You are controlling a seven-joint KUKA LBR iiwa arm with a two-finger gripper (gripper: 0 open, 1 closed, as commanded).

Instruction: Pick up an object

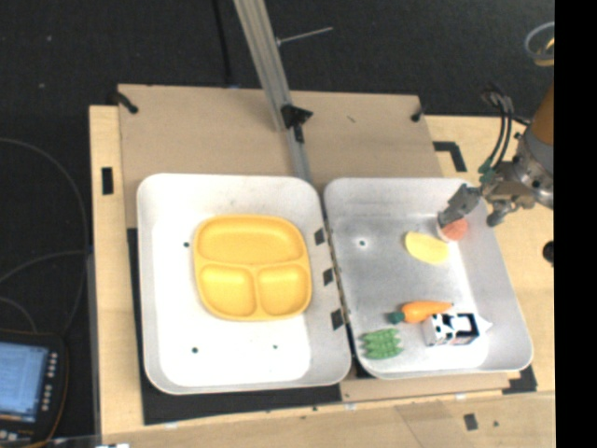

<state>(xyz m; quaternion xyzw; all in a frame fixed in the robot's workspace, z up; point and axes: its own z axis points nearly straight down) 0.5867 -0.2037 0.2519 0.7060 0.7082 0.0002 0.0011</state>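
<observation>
Gripper (476,205) hangs over right bin's (373,213) upper right corner, fingers spread open, nothing between them. Small red-pink object (454,230) lies in bin just below left finger, near touching it; cannot tell contact. Yellow piece (426,247) just beside red one, lower left. Carrot (424,311), black-and-white toy (452,328), green item (381,344) sit near bin's front edge, well apart from gripper. Yellow divided tray (252,266) rests in left bin (168,343).

I lose most of the arm (539,143) past the right edge. The gripper (476,208) hides part of a red thing (454,230) (too small to name); my monitor (28,378) is cropped.
</observation>
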